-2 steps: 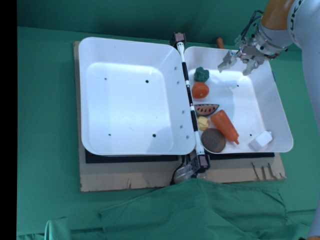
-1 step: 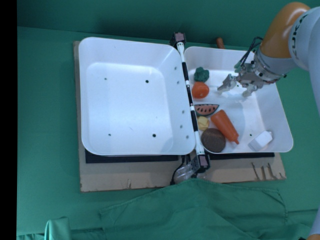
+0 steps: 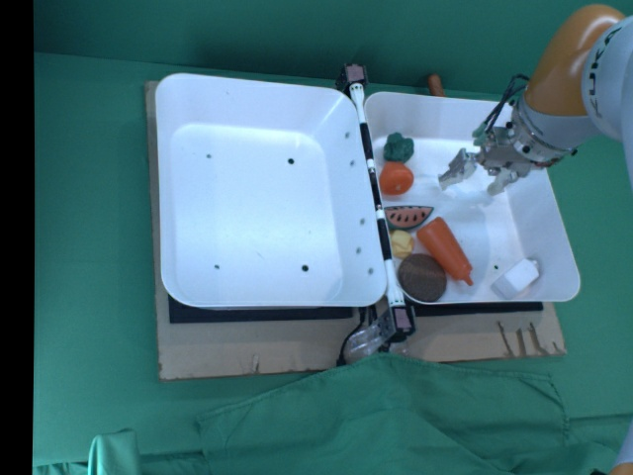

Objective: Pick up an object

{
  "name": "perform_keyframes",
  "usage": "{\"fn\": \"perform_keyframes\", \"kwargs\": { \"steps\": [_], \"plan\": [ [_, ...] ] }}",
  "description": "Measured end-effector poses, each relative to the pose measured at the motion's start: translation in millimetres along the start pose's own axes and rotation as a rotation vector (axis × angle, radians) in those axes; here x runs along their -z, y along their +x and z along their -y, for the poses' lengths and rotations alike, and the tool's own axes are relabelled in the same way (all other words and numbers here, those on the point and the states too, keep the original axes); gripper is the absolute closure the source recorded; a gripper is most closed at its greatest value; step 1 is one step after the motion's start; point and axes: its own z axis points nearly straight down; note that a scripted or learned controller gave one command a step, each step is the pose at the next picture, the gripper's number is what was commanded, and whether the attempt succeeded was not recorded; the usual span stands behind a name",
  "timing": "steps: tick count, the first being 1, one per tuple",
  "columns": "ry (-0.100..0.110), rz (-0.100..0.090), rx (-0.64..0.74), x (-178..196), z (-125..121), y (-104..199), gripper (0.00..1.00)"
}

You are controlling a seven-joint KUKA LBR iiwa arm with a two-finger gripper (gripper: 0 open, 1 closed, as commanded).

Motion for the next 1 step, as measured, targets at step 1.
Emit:
{"fn": "perform_keyframes", "kwargs": {
  "steps": [1],
  "plan": [
    [-0.017,0.005,-0.003,-7.6,75.8,-9.8,0.00]
  ]
}}
